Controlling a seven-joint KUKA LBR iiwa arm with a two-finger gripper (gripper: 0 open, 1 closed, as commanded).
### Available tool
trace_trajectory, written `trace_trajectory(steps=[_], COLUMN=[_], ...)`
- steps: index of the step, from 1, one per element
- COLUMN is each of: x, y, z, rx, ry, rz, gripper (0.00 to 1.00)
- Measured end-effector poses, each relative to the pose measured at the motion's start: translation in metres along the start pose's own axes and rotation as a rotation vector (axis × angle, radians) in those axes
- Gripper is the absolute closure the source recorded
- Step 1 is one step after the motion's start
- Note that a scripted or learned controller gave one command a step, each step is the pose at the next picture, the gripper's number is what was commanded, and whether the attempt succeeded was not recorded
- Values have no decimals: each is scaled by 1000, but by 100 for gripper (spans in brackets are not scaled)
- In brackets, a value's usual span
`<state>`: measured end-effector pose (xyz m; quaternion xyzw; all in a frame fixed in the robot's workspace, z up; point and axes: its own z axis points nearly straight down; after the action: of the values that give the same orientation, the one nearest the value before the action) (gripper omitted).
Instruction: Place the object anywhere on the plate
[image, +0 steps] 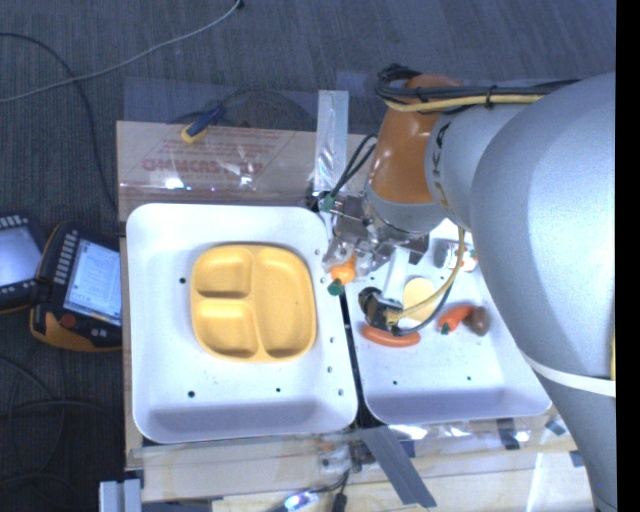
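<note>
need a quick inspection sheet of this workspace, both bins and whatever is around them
surface: two shallow white bins side by side, left bin and right bin, on a bench.
job's things: yellow three-compartment plate lies in the left bin with nothing on it; a small orange object sits near the divide between the bins, by the gripper.
clutter: in the right bin, a red-orange curved piece, a small carrot-like piece, a brown piece and a pale round piece.
grippers: gripper is low over the right bin's left edge; hold not discernible.
cables: yellow and black cables run along the arm; thin black cords lie on the carpet.
surroundings: handheld pendant on the floor left of the bench; cardboard sheet behind the bins.
</note>
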<state>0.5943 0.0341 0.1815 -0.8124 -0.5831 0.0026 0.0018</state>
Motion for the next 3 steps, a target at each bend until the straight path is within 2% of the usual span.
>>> trace_trajectory(steps=[1,2,3], x=[0,1,53], y=[0,0,-29], z=[0,-7,0], rx=[0,5,-2], ry=[0,0,-2], rz=[0,-2,-200], gripper=[0,100,100])
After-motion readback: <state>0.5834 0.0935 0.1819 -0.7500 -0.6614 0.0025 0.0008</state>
